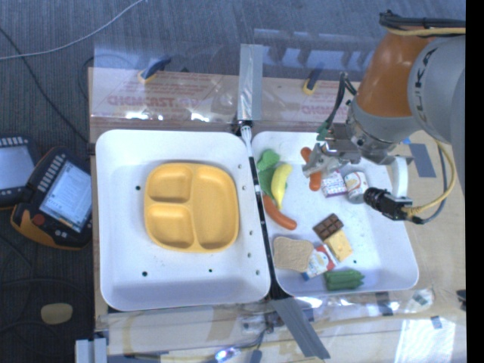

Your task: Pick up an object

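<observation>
My gripper (324,157) hangs over the back of the right bin (404,267), below the orange wrist band. It hovers above small orange-red pieces (314,180) and a white-and-red packet (333,185), with a small can (354,185) beside that. To its left lie a green toy (266,162), a yellow banana (280,181) and a red sausage (280,218). Toward the front lie a brown chocolate piece (327,225), a cheese wedge (341,245), a bread slice (291,253), a small carton (319,262) and a green pickle (344,279).
The left bin (121,278) holds a yellow divided plate (191,206). A ridge between the bins (257,210) separates them. A handheld pendant (57,199) lies on the floor at far left. Cables from the arm trail over the right bin's right side (423,206).
</observation>
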Robot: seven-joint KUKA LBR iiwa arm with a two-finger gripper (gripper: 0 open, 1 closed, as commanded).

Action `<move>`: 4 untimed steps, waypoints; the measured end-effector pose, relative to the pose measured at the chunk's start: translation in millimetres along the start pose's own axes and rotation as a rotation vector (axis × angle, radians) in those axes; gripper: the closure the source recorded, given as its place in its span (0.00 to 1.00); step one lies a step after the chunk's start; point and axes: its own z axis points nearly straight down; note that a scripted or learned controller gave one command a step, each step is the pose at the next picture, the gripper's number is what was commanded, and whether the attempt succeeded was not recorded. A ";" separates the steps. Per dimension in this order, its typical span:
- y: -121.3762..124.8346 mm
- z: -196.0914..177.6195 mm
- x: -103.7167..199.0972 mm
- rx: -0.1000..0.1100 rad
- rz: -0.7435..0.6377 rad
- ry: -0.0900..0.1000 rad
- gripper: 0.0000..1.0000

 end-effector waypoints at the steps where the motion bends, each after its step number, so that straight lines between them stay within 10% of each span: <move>1: -0.2 0.1 -0.2 0.001 0.001 0.000 0.00; 2: -25.1 52.7 -75.8 0.003 0.030 -0.001 0.00; 3: 21.4 116.6 -91.1 0.001 -0.015 0.002 0.00; 4: -10.9 135.9 -83.8 -0.018 -0.099 -0.006 0.00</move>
